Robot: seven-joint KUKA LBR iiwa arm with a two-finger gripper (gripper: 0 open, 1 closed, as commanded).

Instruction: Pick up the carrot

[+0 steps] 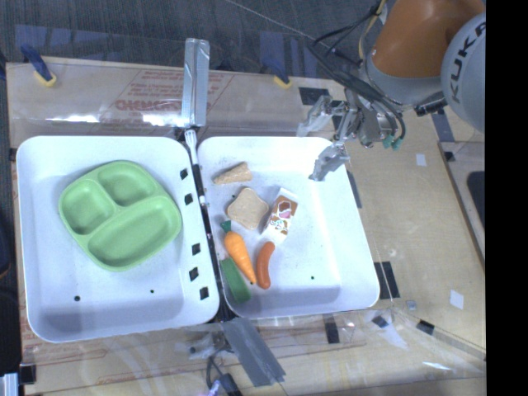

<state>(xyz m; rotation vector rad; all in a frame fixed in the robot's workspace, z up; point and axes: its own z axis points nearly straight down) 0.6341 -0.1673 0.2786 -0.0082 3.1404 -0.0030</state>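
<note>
Task barely begun, judging by the layout — the carrot point(238, 255) lies flat in the right bin point(346, 254), untouched, at that bin's lower-left part, just beside the wall it shares with the left bin point(33, 221). Its green top points up-left, orange tip down-right

Around the carrot: a green vegetable piece point(234, 281) touching or nearly touching it on the lower side, a reddish-orange sausage point(264, 265) just beside it to the right, a slice of bread point(247, 209) above it, a small juice carton point(281, 216) up and to the right, and a cracker-like bread piece point(232, 172) further up. Crowded spot — neighbours close on two sides

The gripper point(327, 163) hangs over the upper edge of the right bin, well apart from the carrot, up and to the right of it. Nothing shows between its tips; whether it is spread or closed I cannot tell, the end is small and blurred against the white. The arm point(429, 40) with its orange band comes in from the upper right of the carrot

The left bin carries a green divided plate point(120, 213), far left of the carrot, not part of this task

Done so far: nothing visible — no contact, no lift. Left to do: travel down-left across the right bin to above the carrot, line up across its narrow body, descend, close, lift. Likely trouble is catching the sausage or the green piece along with it, or bumping the bin wall beside the carrot
</note>
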